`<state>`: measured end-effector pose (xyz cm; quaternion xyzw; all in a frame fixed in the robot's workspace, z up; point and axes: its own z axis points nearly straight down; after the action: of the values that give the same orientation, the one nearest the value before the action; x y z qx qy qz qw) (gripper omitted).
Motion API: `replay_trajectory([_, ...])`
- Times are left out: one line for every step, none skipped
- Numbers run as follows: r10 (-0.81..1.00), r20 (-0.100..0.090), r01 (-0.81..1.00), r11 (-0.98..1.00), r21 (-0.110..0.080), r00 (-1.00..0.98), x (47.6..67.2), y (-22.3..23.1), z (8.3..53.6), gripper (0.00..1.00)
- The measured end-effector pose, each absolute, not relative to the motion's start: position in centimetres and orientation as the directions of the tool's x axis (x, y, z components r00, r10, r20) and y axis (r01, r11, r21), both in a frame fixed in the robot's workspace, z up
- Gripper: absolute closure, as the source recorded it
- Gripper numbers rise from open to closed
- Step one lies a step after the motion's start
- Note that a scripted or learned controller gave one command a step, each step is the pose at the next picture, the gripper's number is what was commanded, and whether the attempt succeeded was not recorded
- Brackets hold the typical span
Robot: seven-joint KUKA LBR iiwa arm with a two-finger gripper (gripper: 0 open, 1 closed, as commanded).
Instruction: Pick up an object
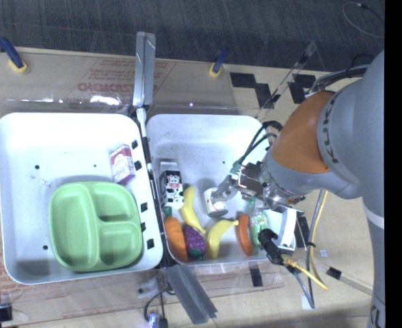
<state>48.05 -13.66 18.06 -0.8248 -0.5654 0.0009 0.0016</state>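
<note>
The right bin [201,132] holds several toy foods along its near side: a yellow banana [189,210], a second banana [219,234], an orange piece [175,238], purple grapes [195,242] and an orange-red piece [244,232]. A small black-and-white pack [171,186] lies by the bin's left wall. My gripper [216,202] hangs low in the middle of this bin, just right of the first banana and above the second. Its silver fingers [210,197] stand open with nothing between them. The wrist hides the bin's right side.
The left bin [23,135] holds a green divided plate [95,225] and a small red-and-white box [122,162]. A metal divider [143,74] rises between the bins. Cables and a green item [259,224] sit under my wrist.
</note>
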Motion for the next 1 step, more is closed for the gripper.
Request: replay_trajectory([0.991,0.001,0.991,-0.137,-0.004,0.137,47.62,-9.35,15.19,0.0])
